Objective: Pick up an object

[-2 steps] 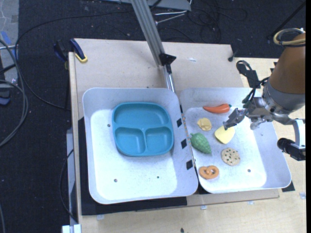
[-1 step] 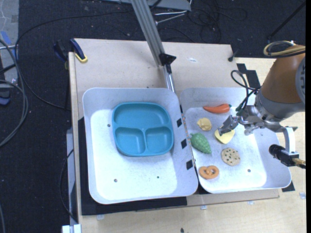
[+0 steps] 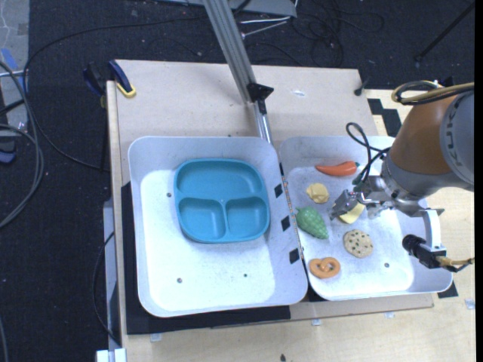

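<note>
Plainly, with the gripper point(image 3: 349, 206) low in the right bin point(image 3: 392, 277) over a yellow piece point(image 3: 351, 215), grip state impossible to tell, it could slip off or nudge the green toy point(image 3: 312, 222) just beside.

A robotics lab: a plywood bench point(image 3: 196, 100) stood on dark carpet point(image 3: 53, 225) strewn with loose cables point(image 3: 45, 44) beside a metal stand point(image 3: 226, 29).

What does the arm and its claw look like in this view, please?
The arm is bulky and rounded: a grey shell with a broad orange band above the wrist. A black cable loops beside it, and yellow and black cables curve over its top. The claw is small, of dark and silvery metal.
</note>
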Robot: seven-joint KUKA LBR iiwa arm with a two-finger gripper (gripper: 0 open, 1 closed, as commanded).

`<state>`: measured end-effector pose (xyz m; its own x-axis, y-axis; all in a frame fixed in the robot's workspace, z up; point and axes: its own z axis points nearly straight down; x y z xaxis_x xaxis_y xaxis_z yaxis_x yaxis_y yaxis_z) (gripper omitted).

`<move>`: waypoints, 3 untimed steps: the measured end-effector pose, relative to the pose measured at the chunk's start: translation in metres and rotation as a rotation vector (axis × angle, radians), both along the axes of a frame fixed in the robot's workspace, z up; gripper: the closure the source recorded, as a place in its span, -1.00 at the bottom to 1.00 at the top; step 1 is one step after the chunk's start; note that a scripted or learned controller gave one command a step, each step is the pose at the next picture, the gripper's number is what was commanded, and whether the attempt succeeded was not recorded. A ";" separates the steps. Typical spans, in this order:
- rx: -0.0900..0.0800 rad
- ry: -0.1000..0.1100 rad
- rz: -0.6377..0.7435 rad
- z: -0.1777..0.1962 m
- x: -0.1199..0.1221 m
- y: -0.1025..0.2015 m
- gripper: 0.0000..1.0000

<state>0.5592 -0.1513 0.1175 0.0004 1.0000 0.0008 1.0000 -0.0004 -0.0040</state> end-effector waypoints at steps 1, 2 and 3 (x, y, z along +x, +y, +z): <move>-0.001 -0.005 -0.001 0.013 0.001 0.000 1.00; -0.002 -0.009 0.003 0.071 0.001 0.009 1.00; -0.003 -0.010 0.004 0.117 0.009 0.012 1.00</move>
<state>0.5686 -0.1393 0.2346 -0.0034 1.0000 -0.0018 1.0000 0.0034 0.0057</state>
